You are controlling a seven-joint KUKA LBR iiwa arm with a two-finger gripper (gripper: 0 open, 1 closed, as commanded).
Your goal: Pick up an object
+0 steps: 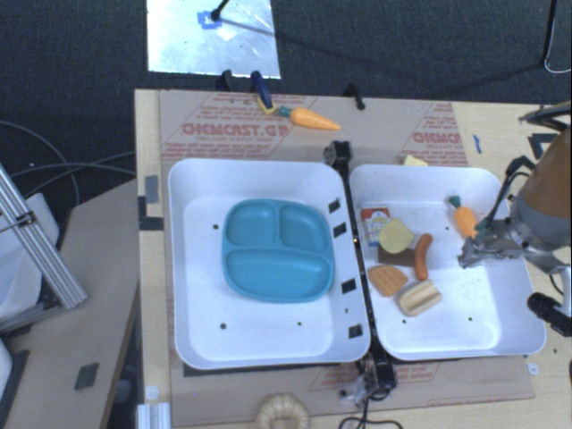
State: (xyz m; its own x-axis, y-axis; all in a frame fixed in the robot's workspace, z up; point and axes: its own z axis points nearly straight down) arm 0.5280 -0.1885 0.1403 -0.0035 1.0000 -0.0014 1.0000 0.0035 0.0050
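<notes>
Dark carpet floor (71, 52) around cardboard-topped bench (223, 119)

Both bins (268, 175) are plain white. The one left of the black divider (351, 239) holds a teal sectioned plate (276, 249). Right of the divider: a pale yellow-green round thing (396, 237), a reddish-orange sausage (422, 251), a tan waffle-patterned cracker (388, 280), a beige roll (419, 297) and an orange carrot (464, 219) with a green top.

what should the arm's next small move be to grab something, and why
Probably a short shift toward the view's left, to centre over the sausage. The gripper sits in the right bin over bare white floor, with nothing seen in its grasp. The toys cluster at that bin's left side, and the sausage is the nearest of the cluster. The small carrot by the far wall is an alternative.
</notes>
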